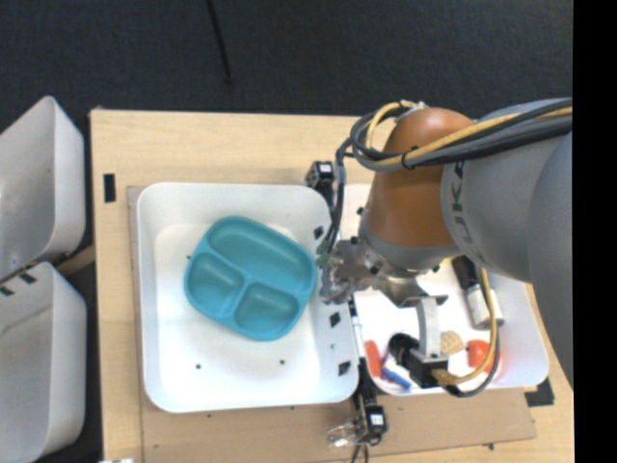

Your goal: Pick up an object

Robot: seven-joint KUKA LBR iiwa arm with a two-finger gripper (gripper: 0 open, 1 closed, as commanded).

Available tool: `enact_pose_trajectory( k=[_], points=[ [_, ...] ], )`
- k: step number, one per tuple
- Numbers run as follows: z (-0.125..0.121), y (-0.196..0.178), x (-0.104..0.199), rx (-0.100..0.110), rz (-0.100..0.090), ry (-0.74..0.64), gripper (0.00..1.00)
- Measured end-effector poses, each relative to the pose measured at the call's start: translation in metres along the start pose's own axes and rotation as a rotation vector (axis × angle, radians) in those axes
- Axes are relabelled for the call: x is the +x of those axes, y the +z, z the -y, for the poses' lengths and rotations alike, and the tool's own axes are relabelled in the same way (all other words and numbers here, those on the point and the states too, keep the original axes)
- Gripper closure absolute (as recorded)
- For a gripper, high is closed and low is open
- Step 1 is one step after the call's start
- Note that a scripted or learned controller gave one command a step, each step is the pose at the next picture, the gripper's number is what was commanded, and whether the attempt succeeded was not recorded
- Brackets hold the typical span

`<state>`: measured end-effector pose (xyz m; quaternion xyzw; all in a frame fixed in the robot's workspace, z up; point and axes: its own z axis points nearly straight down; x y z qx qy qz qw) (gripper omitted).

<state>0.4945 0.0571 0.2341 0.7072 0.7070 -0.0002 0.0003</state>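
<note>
A teal divided plate point(249, 278) lies flat in the left bin point(174, 374), toward its right side. My gripper point(337, 280) hangs low over the wall between the two bins, just right of the plate's edge. The big orange and grey wrist above covers it. In the right bin point(525, 365) several small things lie near the front: an orange piece point(479, 352), a tan piece point(450, 340), a red and blue piece point(376, 361) and a pale cylinder point(475, 300). Nothing shows between the fingers.
The arm covers most of the right bin. White padded blocks point(34, 220) stand off the bench's left edge. Small black clips point(320, 174) sit at the bins' back and front junctions.
</note>
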Motion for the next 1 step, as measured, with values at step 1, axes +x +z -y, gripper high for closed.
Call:
enact_pose_trajectory(
  k=[1],
  points=[
    [0.0016,-0.0136,-0.0106,-0.001,-0.001,0.001,1.00]
  ],
)
